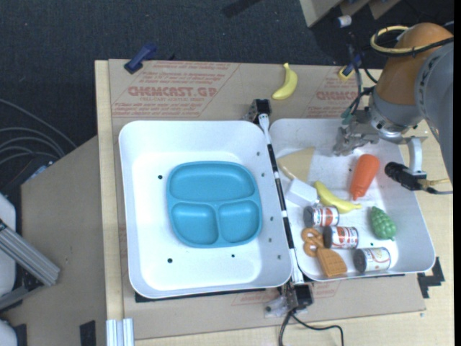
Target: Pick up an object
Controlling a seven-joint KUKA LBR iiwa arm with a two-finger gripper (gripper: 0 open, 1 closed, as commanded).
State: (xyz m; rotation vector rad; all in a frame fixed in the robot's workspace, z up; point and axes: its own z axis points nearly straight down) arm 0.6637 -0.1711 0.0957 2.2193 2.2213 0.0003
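The right bin point(423, 231) holds several small things: an orange carrot point(364, 175), a yellow banana point(337, 199), three small cans point(344, 236), a green knobbly piece point(384, 223), a pretzel point(312, 240) and a tan cracker point(333, 263). My gripper point(349, 139) hangs low over the far part of this bin, just up and left of the carrot's top end. It stands beside a white sheet point(330, 168) on the bin floor. From here nothing shows as held in it.
The left bin point(137, 193) carries a blue divided plate point(213, 202). A second banana point(286, 83) lies on the board beyond the bins, and a blue clip point(140, 58) sits at the board's far left corner. The grey arm point(410, 85) fills the upper right.
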